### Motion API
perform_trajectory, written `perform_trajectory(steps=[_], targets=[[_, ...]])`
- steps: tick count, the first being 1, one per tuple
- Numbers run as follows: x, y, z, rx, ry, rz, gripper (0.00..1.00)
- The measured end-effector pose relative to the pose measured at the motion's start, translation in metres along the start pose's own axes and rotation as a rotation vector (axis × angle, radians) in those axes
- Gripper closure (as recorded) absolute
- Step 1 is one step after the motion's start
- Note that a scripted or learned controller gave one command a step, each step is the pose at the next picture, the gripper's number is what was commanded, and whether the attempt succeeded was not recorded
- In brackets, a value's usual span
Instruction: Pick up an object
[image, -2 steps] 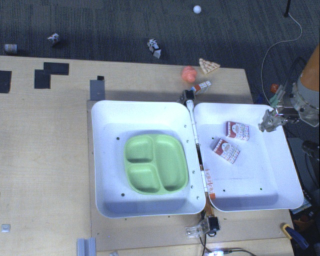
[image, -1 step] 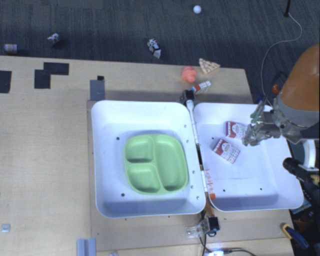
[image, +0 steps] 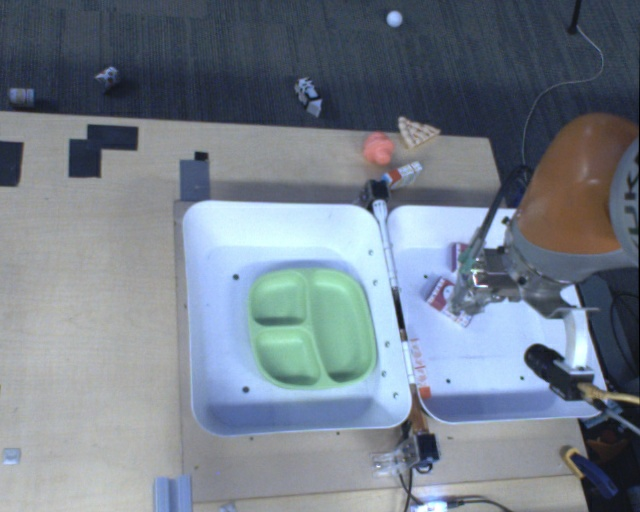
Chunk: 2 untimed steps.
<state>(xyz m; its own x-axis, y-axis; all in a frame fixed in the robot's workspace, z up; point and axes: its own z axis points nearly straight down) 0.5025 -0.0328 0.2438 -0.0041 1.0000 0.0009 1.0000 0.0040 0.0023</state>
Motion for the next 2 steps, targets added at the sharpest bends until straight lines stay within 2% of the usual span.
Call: perform_trajectory(steps=[1, 2], targets=[[0.045, 0.078, 0.025, 0.0, 0.0, 0.0, 1.0], [0.081, 0.144, 0.042, 0.0, 0.001, -0.001, 1.0]])
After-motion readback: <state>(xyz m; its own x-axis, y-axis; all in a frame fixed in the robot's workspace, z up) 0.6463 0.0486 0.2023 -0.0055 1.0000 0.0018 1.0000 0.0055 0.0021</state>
